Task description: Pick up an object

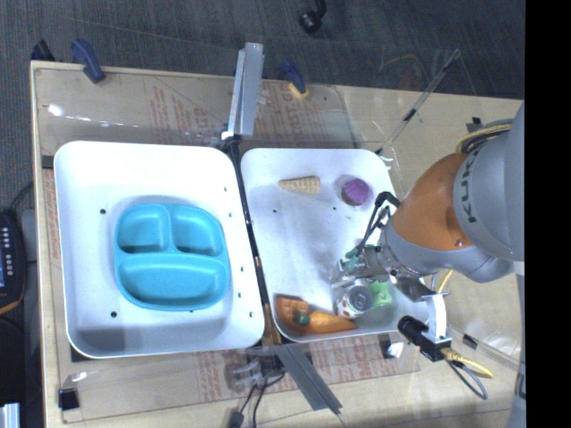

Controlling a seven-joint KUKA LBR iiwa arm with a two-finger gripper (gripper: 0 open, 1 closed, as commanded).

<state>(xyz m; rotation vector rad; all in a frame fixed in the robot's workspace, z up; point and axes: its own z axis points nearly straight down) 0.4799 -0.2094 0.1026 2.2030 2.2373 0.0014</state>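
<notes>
My gripper (pixel 360 273) reaches down into the right bin (pixel 294 239) near its front right corner, with the grey and orange arm (pixel 437 221) coming in from the right. Directly below the gripper lies a small silver and green object (pixel 360 299); whether the two touch is unclear. An orange carrot (pixel 314 318) lies along the bin's front wall, left of the gripper. A tan cone (pixel 299 185) and a purple round object (pixel 356 191) rest near the back of the same bin, apart from the gripper.
The left bin (pixel 80 239) holds a blue divided plate (pixel 171 255). A metal bar (pixel 244 92) stands at the back between the bins. Blue clamps (pixel 86 59) sit on the bench's far edge. Cables and a bracket (pixel 428 328) hang off the arm by the right bin's front corner.
</notes>
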